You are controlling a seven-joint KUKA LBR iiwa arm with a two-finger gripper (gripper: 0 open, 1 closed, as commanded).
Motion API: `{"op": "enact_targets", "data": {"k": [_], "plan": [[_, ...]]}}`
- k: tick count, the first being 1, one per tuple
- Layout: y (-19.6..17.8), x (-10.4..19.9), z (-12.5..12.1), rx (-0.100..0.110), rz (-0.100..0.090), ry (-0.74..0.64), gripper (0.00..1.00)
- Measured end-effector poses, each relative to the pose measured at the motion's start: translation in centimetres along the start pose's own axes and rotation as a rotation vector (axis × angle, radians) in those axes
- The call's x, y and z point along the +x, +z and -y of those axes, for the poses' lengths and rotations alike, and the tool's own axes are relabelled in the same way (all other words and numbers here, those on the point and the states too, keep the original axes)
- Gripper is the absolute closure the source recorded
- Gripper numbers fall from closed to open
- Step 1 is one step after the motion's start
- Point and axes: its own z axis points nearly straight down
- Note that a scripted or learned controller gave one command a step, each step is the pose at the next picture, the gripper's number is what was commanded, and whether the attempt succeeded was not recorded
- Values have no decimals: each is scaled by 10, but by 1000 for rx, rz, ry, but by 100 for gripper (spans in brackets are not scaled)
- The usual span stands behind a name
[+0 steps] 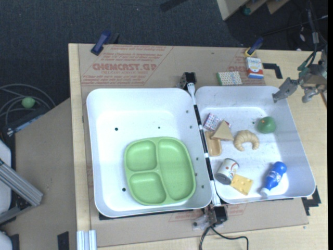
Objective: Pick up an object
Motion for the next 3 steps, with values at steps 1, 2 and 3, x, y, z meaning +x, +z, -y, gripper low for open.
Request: {"op": "enact_targets", "data": {"k": [1,2,3], "plan": [[106,0,78,10,-3,2,0],[125,5,18,5,-2,1,0],[161,28,-27,5,-2,0,0]]}}
